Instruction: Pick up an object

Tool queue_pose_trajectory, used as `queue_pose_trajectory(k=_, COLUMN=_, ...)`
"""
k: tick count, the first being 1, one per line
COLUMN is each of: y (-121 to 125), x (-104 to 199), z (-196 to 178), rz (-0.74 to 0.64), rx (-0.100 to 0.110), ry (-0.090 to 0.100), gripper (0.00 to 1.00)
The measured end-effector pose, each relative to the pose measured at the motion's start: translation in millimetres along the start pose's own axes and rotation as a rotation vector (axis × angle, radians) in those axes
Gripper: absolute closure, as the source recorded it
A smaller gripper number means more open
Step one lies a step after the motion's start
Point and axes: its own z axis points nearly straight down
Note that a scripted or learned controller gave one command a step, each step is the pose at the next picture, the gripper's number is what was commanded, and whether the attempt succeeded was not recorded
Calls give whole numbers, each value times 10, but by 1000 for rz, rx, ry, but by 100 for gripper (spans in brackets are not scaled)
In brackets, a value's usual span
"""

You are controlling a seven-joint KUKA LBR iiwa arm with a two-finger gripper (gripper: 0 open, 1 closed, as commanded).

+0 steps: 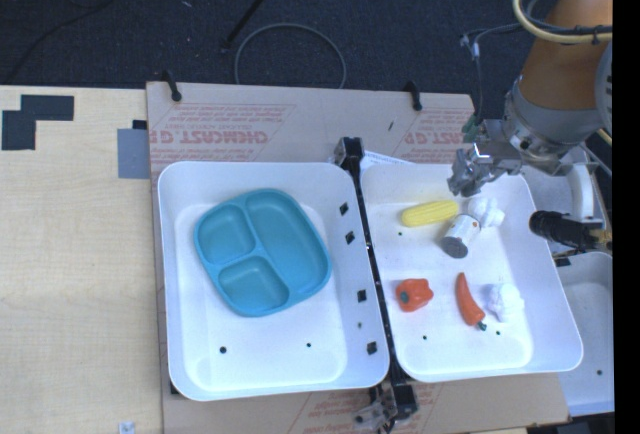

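Gripper (468,180) poised over right bin (540,362), grip state impossible to tell; approach step, next a descent toward corn cob (429,213)

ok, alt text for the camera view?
The arm's end effector hangs over the right bin, above a yellow corn cob; the bin also holds an orange pepper and a carrot. The left bin holds a blue divided plate.
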Motion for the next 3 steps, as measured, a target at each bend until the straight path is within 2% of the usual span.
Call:
queue_pose_trajectory(k=2, y=-29, x=1080, z=304, rz=-3, rx=10, ry=3, gripper=100)
queue_pose_trajectory(k=3, y=80, x=1666, z=357, rz=-4, rx=7, ry=2, gripper=100)
